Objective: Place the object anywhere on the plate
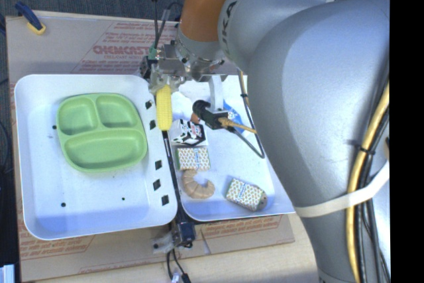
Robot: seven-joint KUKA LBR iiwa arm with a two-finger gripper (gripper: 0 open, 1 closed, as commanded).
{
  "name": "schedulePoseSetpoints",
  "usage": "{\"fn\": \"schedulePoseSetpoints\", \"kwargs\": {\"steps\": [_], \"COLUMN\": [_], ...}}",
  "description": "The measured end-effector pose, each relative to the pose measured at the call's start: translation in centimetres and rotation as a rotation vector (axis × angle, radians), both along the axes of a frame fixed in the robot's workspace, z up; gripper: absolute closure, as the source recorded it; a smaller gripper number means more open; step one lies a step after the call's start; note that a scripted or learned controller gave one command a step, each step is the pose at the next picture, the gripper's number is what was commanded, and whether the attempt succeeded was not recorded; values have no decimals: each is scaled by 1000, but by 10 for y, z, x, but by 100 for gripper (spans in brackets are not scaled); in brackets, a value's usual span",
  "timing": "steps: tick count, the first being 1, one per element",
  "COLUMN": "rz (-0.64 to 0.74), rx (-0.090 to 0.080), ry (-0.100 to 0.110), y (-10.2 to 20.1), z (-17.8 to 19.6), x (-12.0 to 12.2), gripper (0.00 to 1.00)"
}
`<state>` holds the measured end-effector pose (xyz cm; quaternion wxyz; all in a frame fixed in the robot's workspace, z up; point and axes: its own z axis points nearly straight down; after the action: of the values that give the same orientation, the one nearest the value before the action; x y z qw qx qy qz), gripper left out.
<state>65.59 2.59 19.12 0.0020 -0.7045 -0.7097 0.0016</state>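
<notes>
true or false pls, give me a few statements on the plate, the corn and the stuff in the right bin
1. The green plate lies in the left bin. True.
2. The plate has three compartments. True.
3. The yellow corn lies on the plate. False: it hangs upright just below the gripper, above the divide between the two bins.
4. The croissant sits in the left bin. False: it lies in the right bin, near its front.
5. A patterned packet lies right of the croissant. True.
6. The plate holds a packet. False: nothing lies on the plate.
</notes>
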Motion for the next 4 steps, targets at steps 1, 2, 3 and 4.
{"fn": "schedulePoseSetpoints", "kwargs": {"steps": [1, 2, 3, 4], "rz": [0, 0, 2, 1], "rx": [0, -2, -2, -3], "ry": [-4, -1, 1, 0], "y": [22, 75, 88, 87], "z": [50, -27, -86, -85], "x": [-64, -16, 0, 0], "gripper": [100, 100, 100, 0]}}
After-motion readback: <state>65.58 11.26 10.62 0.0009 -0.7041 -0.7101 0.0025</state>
